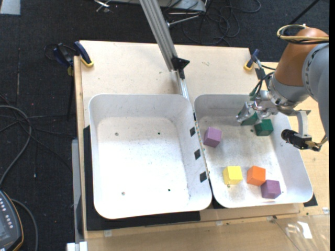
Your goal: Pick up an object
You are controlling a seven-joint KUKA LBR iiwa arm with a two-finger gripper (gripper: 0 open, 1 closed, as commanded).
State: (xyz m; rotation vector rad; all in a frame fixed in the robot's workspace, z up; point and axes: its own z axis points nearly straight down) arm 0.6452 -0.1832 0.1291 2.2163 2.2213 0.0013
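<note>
Blocks: two purple (pixel 212 137) (pixel 270 189), one yellow (pixel 233 174), one orange (pixel 256 175), one green (pixel 264 127); green touches fingers (pixel 250 116) at 4 o'clock, finger state unclear.

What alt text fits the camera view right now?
The gripper hangs over the right bin, right at a green block. Two purple blocks, a yellow block and an orange block lie nearer the front.

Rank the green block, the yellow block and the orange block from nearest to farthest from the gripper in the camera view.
From the gripper:
1. Green block, right beside it in the right bin.
2. Orange block, toward the bin's near edge.
3. Yellow block, just left of orange, slightly farther.
</note>
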